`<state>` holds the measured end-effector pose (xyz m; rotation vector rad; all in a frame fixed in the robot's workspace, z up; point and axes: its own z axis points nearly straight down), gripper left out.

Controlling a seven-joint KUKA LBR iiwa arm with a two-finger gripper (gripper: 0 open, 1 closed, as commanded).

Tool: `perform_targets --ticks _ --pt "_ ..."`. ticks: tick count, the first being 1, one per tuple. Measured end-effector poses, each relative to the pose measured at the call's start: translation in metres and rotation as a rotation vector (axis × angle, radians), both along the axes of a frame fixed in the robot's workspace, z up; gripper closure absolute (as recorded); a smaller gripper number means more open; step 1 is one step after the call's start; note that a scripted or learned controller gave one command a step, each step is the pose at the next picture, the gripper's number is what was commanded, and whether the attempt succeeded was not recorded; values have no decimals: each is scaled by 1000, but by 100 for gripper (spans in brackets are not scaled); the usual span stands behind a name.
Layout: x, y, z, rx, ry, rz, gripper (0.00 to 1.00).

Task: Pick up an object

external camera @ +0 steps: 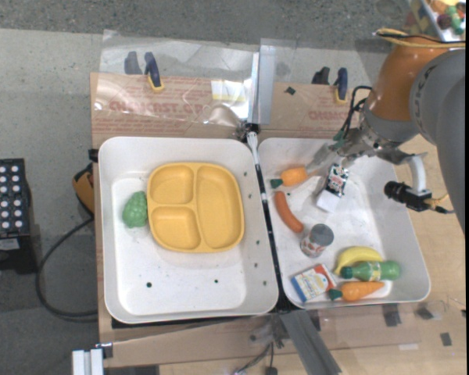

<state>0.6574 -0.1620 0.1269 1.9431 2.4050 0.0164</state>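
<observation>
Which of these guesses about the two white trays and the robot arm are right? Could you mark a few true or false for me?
1. The yellow divided plate lies in the left bin. True.
2. The green leafy toy sits on the plate. False: it lies beside the plate, on the bin floor to its left.
3. The gripper is above the right bin. True.
4. The small can is in the left bin. False: it is in the right bin, near the sausage.
5. The banana lies next to the green bottle. True.
</observation>
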Motion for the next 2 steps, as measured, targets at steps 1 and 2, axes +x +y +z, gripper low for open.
perform_targets --ticks 1,2 --pt "-25 -15 -13 8 0 10 0" --pt "-23 -18 1 3 -9 7 100"
